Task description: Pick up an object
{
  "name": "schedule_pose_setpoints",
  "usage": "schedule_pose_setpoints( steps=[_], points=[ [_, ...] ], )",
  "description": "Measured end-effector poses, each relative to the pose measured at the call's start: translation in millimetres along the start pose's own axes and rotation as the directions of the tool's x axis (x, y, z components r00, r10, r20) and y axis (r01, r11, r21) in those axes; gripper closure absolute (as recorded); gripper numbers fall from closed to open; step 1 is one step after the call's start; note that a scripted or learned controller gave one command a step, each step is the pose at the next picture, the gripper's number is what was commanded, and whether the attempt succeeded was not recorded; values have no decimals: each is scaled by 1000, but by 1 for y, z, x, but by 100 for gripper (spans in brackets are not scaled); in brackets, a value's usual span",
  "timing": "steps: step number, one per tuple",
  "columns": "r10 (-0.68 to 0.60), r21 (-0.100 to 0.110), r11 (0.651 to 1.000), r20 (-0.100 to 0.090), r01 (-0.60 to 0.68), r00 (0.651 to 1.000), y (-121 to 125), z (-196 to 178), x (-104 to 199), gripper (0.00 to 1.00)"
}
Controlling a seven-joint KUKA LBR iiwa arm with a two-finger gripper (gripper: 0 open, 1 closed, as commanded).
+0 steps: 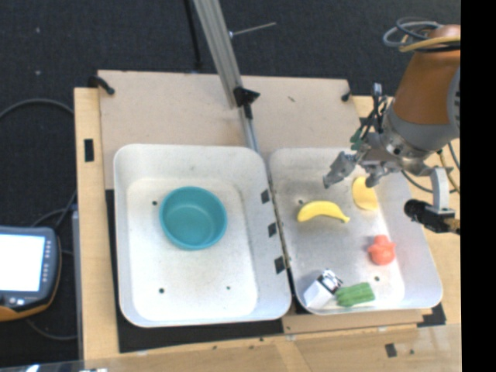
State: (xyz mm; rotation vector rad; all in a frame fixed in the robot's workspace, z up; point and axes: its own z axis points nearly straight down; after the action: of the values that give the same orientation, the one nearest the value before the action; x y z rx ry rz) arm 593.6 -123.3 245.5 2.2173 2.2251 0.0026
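The surface [178, 115] is a flat board that carries two white bins side by side, so that objects can lie loose in one and stay apart from the other. I take the right bin [422, 285] as the landmark. Just beside it, on its left, touching edge to edge, is the left bin [136, 169], with a teal bowl [193, 217] upright near its middle. The arm [422, 91] reaches in over the far right corner of the right bin, and its hand [358, 173] hangs over the far part of this bin with the two fingers spread apart and nothing between them. Inside the right bin, a banana [323, 212] lies flat near the middle, a little to the left. A yellow object [366, 194] lies toward the far side, just under the hand, so I judge it is the likely thing to pick. A red-orange object [380, 249] sits toward the right side. A green object [355, 294] and a small white and dark object [322, 286] lie close together at the near edge.
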Motion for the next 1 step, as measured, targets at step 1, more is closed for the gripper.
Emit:
schedule_pose_setpoints(
  steps=[1],
  points=[
    [1,0,1000,0,-1,1000,0,0,0,0]
  ],
)
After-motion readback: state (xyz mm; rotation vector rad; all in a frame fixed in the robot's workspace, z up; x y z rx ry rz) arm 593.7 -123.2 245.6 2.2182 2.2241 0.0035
